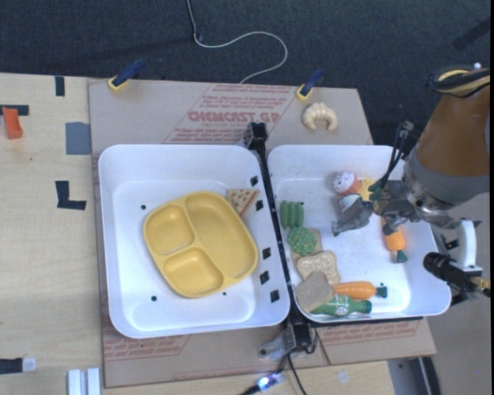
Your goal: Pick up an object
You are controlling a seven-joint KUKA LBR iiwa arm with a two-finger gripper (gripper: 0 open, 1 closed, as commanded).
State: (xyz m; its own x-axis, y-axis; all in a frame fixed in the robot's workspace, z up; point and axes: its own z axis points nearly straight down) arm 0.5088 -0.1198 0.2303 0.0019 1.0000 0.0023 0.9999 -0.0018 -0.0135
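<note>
My gripper (351, 217) hangs low in the right bin (412, 303), near its middle, with the grey and orange arm (453, 138) reaching in from the right. A small carrot (394, 241) lies just right of it. A white and pink ball (342, 181) and a yellow piece (364, 189) sit just behind it. To its left are a green pea pod (292, 214) and a green leafy piece (303, 239). Toast (319, 263), a bread slice (312, 290), a second carrot (356, 289) and a green bottle (344, 307) lie along the front.
The left bin (119, 220) holds a yellow divided plate (199, 243) and a cracker (241, 197) by the divider. A croissant (319, 117) rests on the cardboard behind the bins. A cable (230, 39) loops at the back.
</note>
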